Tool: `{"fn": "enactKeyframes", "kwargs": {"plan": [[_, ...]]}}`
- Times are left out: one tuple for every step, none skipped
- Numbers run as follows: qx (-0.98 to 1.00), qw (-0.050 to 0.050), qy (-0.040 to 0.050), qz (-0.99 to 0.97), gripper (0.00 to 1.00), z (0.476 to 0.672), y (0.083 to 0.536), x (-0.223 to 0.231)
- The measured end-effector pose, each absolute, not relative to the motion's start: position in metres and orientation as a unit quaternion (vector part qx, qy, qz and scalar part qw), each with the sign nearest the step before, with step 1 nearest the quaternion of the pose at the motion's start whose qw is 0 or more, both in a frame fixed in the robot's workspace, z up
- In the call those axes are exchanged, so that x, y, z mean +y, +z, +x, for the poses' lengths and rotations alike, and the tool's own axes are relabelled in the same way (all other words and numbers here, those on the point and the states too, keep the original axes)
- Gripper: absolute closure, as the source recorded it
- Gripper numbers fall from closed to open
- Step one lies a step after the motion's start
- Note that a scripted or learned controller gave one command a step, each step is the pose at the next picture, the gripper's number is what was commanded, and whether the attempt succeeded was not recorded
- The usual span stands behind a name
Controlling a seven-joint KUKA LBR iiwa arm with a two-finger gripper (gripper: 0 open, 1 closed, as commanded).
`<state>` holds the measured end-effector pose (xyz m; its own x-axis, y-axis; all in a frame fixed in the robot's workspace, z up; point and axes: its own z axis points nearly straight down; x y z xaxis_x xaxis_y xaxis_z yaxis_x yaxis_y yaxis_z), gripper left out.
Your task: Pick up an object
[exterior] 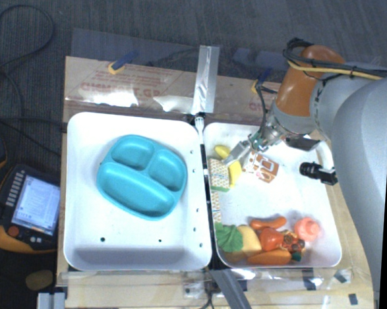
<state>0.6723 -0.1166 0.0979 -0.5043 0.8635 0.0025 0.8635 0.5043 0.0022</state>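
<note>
Dark carpet surrounds a bench topped with cardboard, and a handheld pendant lies on the floor at nine o'clock. On the bench, the left bin holds a blue divided plate, lying flat near its middle. Across the divider, the right bin carries the loose things: a yellow-green packet against its left wall, a small yellow piece just above that, a white and orange wrapper toward twelve o'clock, and along the six o'clock wall a heap with a green leafy toy, an orange carrot-like piece, a red toy and a pink ball. The gripper reaches down from one o'clock, its fingers spread, low over the bin between the yellow piece and the wrapper, with nothing between them. I judge the pick not yet made: the approach looks finished, while closing on an object and lifting it remain. The yellow piece and the packet lie nearest the fingertips, so either seems the likely target.
</note>
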Motion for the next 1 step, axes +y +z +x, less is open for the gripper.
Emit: {"fn": "enactKeyframes", "kwargs": {"plan": [[-0.868,-0.003,0.0027,-0.496,1.00,0.6717,0.1016,-0.1181]]}}
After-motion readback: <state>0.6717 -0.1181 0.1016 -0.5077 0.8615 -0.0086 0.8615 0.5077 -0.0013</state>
